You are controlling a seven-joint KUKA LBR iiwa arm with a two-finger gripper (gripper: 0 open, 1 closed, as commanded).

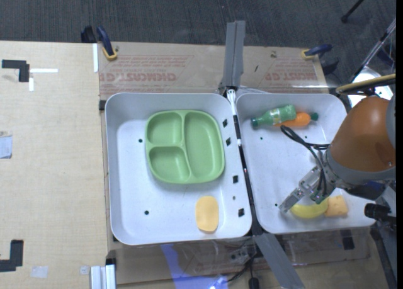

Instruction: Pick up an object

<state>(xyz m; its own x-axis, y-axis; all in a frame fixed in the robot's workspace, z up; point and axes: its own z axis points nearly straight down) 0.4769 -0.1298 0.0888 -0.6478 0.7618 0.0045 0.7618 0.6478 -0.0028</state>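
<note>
Camera view, lower right: my tool point(301, 198) touches the yellow banana point(310, 210) (grip state I cannot tell).

Light wooden bench point(50, 174) with two white bins point(126, 218) side by side.

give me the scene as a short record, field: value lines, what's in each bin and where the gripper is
left bin: green divided plate toward the back, yellow-orange oval piece near the front rim
right bin: green bottle and orange carrot-like item lying together at the back; yellow banana-like item and small orange block at the front
gripper: low in the right bin's front, right at the yellow item
grasp: cannot tell whether anything is held
arm: reaches in from the right
</note>
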